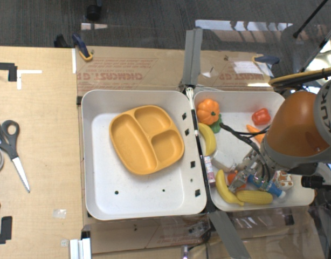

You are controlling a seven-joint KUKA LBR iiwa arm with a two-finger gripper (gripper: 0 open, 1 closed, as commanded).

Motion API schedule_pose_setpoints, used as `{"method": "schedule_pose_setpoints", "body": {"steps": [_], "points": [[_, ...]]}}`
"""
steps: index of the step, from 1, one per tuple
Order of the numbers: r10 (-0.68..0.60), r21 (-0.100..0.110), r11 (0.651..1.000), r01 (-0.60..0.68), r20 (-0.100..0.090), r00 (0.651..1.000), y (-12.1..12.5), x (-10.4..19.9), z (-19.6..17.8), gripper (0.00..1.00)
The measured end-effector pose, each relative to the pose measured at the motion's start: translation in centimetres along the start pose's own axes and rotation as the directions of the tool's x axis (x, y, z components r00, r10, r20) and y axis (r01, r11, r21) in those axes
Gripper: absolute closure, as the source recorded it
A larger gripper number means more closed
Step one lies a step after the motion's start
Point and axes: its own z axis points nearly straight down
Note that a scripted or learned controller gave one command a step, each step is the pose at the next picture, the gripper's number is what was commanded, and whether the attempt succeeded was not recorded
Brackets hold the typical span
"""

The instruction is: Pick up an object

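My gripper (242, 177) reaches down into the front of the right bin (236, 99), among a pile of small items. Just below it lie a yellow banana (225, 188) and another yellow piece (255, 197). A blue item (265, 186) and a white-orange one (284, 180) sit beside it. Farther back in that bin rest a second banana (207, 138), a small orange pumpkin (208, 111) and a red pepper (261, 116). The arm's orange band (295, 125) hides part of the bin.
The left bin (95, 161) holds a yellow divided plate (146, 139). Scissors (12, 150) lie on the wooden bench at the far left. Cardboard (133, 69) lies behind the bins, and a metal divider (192, 58) stands between them.
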Motion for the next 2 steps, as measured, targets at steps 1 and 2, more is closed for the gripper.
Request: {"method": "schedule_pose_setpoints", "body": {"steps": [1, 2], "points": [[-0.006, -0.002, 1.000, 0.006, -0.008, 1.000, 4.9, 2.8, -10.9, 1.00], [-0.006, -0.001, 1.000, 0.006, -0.007, 1.000, 7.5, 5.3, -15.6, 1.00]]}}
